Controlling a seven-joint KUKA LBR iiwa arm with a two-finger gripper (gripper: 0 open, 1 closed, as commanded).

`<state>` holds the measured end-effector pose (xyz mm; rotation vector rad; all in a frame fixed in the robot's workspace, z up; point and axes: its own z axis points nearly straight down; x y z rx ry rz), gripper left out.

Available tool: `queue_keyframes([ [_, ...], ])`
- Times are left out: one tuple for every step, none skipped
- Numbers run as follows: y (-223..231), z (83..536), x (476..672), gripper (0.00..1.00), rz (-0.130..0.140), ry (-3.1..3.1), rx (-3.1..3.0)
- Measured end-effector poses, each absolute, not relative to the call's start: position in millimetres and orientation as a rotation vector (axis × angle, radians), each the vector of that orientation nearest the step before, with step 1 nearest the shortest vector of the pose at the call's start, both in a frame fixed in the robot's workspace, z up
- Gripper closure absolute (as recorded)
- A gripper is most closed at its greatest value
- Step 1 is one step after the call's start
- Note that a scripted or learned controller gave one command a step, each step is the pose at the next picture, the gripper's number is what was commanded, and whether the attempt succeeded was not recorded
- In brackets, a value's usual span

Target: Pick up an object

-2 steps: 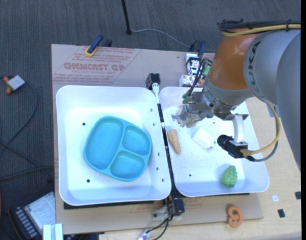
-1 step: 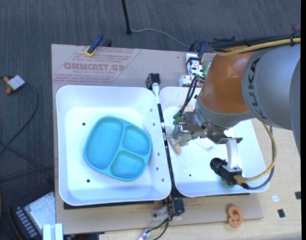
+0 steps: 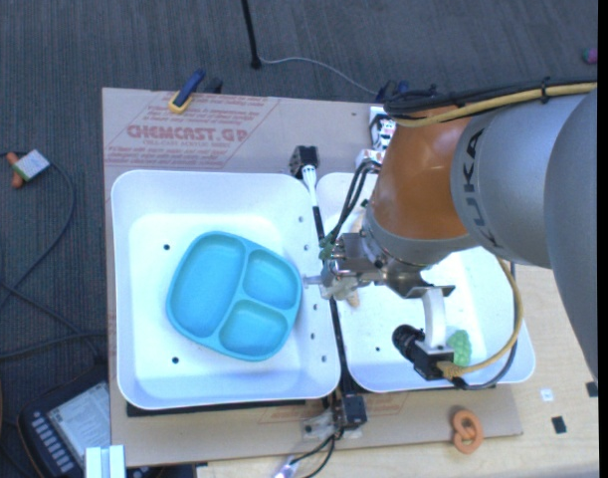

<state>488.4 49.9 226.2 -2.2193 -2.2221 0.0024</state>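
End effector [image 3: 338, 287] state cannot be told at the bin divider; descend squarely over the green object [image 3: 460, 347] before closing.

Bench [image 3: 199, 132] (printed board) bears two bins [image 3: 134, 297].

Bins: two shallow white bins, the left bin [image 3: 124, 267] and the right bin [image 3: 503, 366], side by side on one brown board [image 3: 184, 132]. Contents: one blue divided plate [image 3: 234, 295] with three compartments in the left bin; one small green object [image 3: 460, 348] in the right bin, near side. Loose items: one orange ring-shaped piece [image 3: 467, 429] on the board's near right edge, one blue-and-yellow item [image 3: 187, 89] at its far edge, and one small white-and-orange item [image 3: 28, 165] on the floor, far left.
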Motion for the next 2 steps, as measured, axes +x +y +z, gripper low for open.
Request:
queue_keyframes([
  [51.3, 212.5, 483.6, 1.0, 0.003, -2.221, -2.22],
  [57.2, 190.4, 497.3, 1.0, 0.005, -2.221, -2.219],
])
